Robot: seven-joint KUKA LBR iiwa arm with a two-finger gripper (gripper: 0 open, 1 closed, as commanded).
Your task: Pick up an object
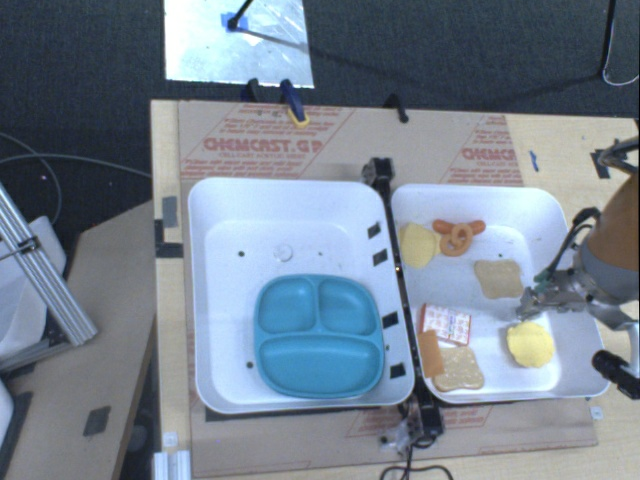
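The right bin (545, 208) holds several toy foods. A round yellow piece (530, 345) lies near its front right. A tan bread slice (498, 278) sits in the middle, a yellow wedge (418, 245) and an orange pretzel-like piece (458, 236) at the back. A red and white packet (446, 323), an orange stick (430, 353) and a toast slice (459, 369) lie at the front left. My gripper (528, 306) reaches in from the right, its tip just behind the round yellow piece and right of the bread slice. Nothing is seen held in it.
The left bin (230, 208) carries a blue divided plate (320, 336). A black divider (392, 268) runs between the bins. The arm's grey body (610, 258) hangs over the right bin's right rim. Cardboard (300, 138) lies behind the bins.
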